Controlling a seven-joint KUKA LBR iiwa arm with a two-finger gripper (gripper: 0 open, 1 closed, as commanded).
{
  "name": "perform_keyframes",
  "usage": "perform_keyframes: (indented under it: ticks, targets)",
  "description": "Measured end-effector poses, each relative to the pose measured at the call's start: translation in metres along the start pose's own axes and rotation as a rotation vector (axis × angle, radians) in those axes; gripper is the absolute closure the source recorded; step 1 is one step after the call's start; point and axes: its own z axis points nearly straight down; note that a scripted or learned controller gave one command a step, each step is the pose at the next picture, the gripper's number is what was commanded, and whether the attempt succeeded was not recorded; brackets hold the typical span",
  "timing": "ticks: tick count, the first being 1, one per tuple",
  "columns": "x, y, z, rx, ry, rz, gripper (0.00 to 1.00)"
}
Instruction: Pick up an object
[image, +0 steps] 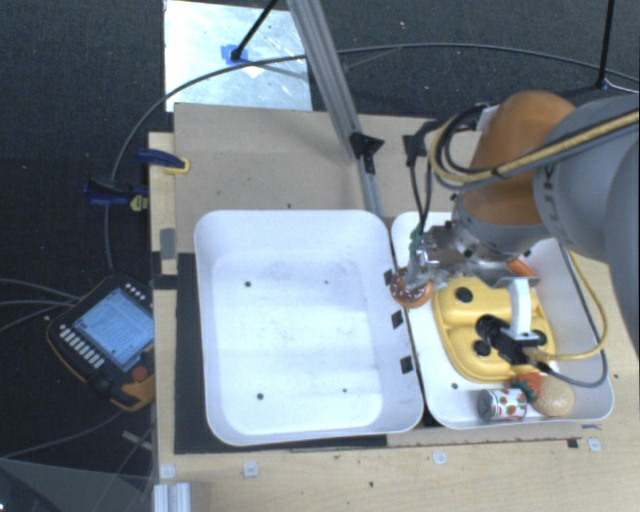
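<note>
My gripper hangs over the left edge of the right bin, close to the wall between the two bins. A small round brown and orange thing sits right under its tip, touching it or nearly so; whether it is gripped is unclear. A large yellow moulded object lies in the middle of the right bin, just right of the gripper. Near the bin's front edge lie a small red and white can and a tan egg-shaped thing. The arm hides the bin's back part.
The left bin is a wide white tray beside the gripper. A small orange piece peeks out by the wrist. A metal pole slants across the back of the bench. A teach pendant lies off the bench at left.
</note>
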Motion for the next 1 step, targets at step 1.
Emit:
perform_keyframes:
  ticks: [1]
  targets:
    - [0.0518,-0.0091,-0.0073,0.001,0.000,0.000,1.00]
